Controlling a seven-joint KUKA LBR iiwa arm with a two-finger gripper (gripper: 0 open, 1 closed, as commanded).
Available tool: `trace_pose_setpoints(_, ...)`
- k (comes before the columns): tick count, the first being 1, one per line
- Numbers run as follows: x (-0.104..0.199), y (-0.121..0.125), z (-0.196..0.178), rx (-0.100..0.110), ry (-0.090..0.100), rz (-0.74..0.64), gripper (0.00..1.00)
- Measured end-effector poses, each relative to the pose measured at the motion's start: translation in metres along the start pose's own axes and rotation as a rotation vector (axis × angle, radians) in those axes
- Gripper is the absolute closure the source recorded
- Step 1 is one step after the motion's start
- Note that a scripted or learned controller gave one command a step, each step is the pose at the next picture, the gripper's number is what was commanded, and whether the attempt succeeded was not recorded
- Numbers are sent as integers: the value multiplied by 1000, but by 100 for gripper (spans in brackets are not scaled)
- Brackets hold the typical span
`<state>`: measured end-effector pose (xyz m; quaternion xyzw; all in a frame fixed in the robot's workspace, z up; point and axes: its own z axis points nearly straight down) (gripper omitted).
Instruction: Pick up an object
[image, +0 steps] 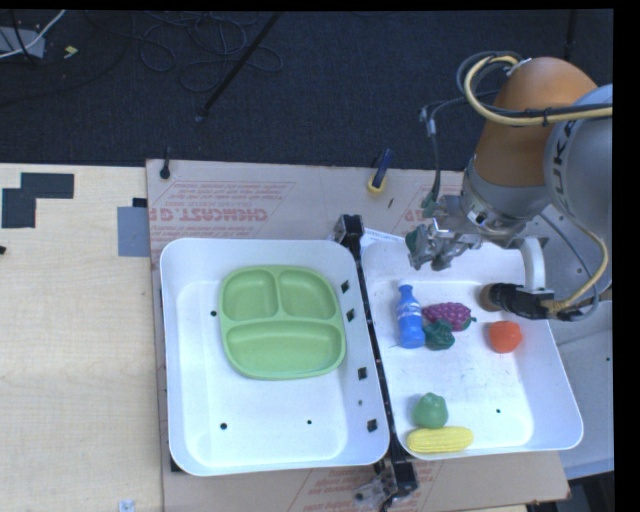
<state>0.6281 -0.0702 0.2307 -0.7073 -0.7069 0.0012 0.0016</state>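
Near edge: yellow plastic corn cob (440, 439), green round plastic vegetable (431, 410) behind it.
Right white bin (560, 400) middle: blue plastic bottle (409, 316), purple grape bunch (448, 315), orange-red tomato (505, 336).
Left white bin (190, 400): green divided plate (281, 322).
Far end: jaws of the gripper (432, 250) above the right bin's back, state unclear.

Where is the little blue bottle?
The blue bottle lies in the right bin, near its left wall, just left of the purple grapes. The claw hangs above it, toward the bin's back edge.

The cardboard sheet (215, 205) carries red print (upside down, too faint to read).
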Motion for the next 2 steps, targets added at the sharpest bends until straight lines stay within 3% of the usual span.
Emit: trace_pose_setpoints(2,-2,2,-3,-1,0,-1,100)
